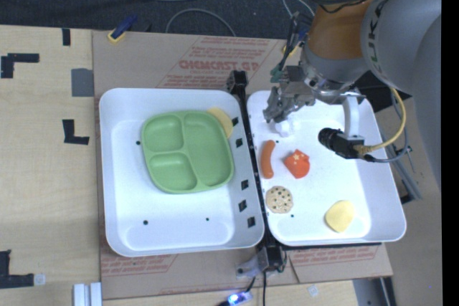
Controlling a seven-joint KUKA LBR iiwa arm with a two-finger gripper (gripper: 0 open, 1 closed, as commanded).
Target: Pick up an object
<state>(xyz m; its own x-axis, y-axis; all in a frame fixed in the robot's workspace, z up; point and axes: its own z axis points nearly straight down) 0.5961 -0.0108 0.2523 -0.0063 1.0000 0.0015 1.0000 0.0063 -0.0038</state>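
My gripper (280, 116) hangs over the back left part of the right bin (373, 222), its fingertips just above a small white object (285, 129). An orange sausage-shaped piece (267, 158) lies just in front of it. A red pepper-like toy (297, 163) sits to the right of that. A round chocolate-chip cookie (279, 199) rests near the bin's front left. A yellow lump (340, 216) lies at the front right.
The left bin (118, 175) holds a green divided plate (186, 151) with a pale yellow piece (223, 121) at its back right corner. A black divider with clips (246, 154) runs between the bins. A black cable fitting (341, 142) hangs off the arm over the right bin.
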